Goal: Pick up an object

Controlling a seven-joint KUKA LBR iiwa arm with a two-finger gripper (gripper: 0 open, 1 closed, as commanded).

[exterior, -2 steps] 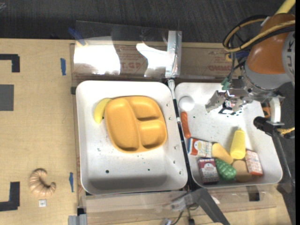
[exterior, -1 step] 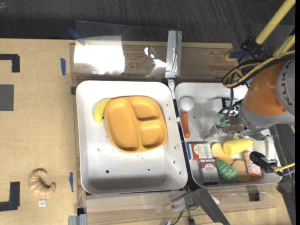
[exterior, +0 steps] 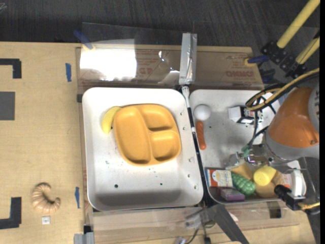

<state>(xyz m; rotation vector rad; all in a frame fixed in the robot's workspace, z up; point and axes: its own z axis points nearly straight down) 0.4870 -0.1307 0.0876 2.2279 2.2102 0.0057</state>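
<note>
My arm comes in from the right, its orange band point(exterior: 290, 126) over the right bin point(exterior: 221, 136). The gripper point(exterior: 248, 158) hangs low over the bin's front part, just above a heap of small things. In that heap lie a yellow lemon-like piece point(exterior: 264, 176), a green knobbly item point(exterior: 244, 185), a small printed carton point(exterior: 219, 178) and a purple piece point(exterior: 231, 195). Farther back in the same bin are a white ball point(exterior: 202, 112), an orange stick-shaped item point(exterior: 201, 135) and a small white block point(exterior: 234, 113). The wrist hides whatever lies right under it.
The left bin point(exterior: 96, 151) holds an orange divided tray point(exterior: 146, 132) with a yellow banana point(exterior: 107, 118) poking out from under its left side. A tan curled toy point(exterior: 45, 197) lies on the bench at the left. Cables and yellow bars point(exterior: 299, 19) crowd the back right.
</note>
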